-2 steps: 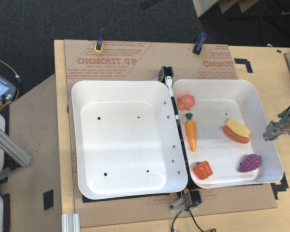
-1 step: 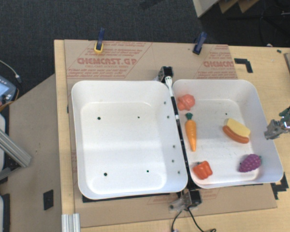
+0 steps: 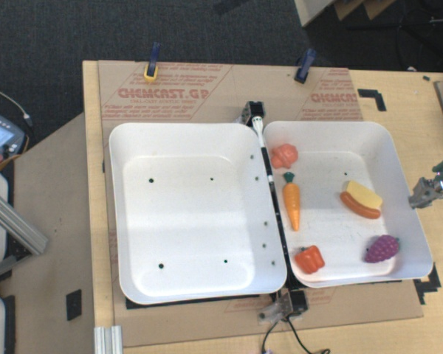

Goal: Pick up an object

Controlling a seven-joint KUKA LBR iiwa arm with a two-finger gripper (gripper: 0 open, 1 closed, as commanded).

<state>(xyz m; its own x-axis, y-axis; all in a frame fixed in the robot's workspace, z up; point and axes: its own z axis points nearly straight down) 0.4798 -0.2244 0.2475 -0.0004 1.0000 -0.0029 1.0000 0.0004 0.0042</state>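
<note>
The right white bin (image 3: 399, 168) holds several toy foods. A pink-red lumpy piece (image 3: 284, 155) lies at its far left, with an orange carrot (image 3: 292, 205) just below it along the left wall. A yellow and orange hot dog (image 3: 362, 200) sits right of centre. Purple grapes (image 3: 382, 248) rest at the near right corner, and a red pepper (image 3: 308, 259) at the near left. My gripper (image 3: 427, 191) hangs at the view's right edge, just outside the bin's right rim, level with the hot dog and touching none of the objects.
The left white bin (image 3: 125, 198) sits beside the right one on a cardboard sheet (image 3: 207, 87). Blue clamps (image 3: 153, 65) (image 3: 306, 65) hold the sheet's far edge. A black bracket (image 3: 252, 112) stands between the bins at the back.
</note>
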